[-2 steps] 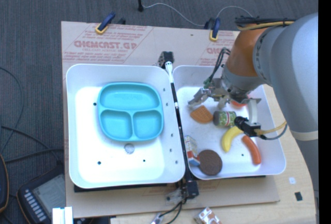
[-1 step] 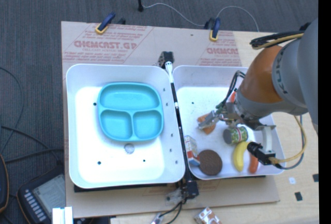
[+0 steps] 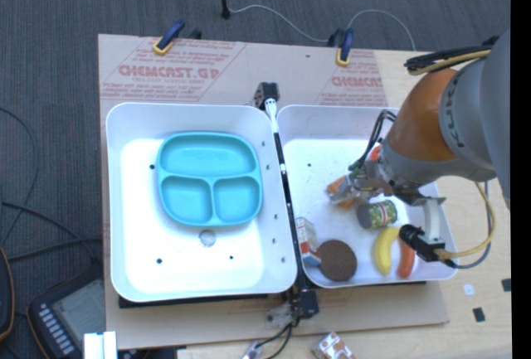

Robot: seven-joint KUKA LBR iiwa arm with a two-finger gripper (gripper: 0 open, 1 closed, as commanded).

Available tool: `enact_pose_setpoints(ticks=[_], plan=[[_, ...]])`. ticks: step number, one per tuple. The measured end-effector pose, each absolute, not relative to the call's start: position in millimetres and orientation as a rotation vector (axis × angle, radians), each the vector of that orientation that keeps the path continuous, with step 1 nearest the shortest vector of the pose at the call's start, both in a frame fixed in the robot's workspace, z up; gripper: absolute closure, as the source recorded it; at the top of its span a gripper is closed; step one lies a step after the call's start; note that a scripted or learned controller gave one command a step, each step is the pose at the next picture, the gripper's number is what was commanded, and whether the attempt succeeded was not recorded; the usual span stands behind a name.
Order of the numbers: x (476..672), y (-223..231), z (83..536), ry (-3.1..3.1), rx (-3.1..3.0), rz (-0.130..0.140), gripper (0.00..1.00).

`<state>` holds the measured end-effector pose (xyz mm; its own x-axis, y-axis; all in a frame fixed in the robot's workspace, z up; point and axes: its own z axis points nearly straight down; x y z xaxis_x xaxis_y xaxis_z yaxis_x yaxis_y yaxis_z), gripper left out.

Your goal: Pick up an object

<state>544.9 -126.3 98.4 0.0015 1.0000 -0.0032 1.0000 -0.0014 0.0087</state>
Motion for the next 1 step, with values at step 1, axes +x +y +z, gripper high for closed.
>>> enact_pose_setpoints(ticks=[1], plan=[[483.9, -96.6, 198.3, 2.222, 2.221, -0.001, 1.00]])
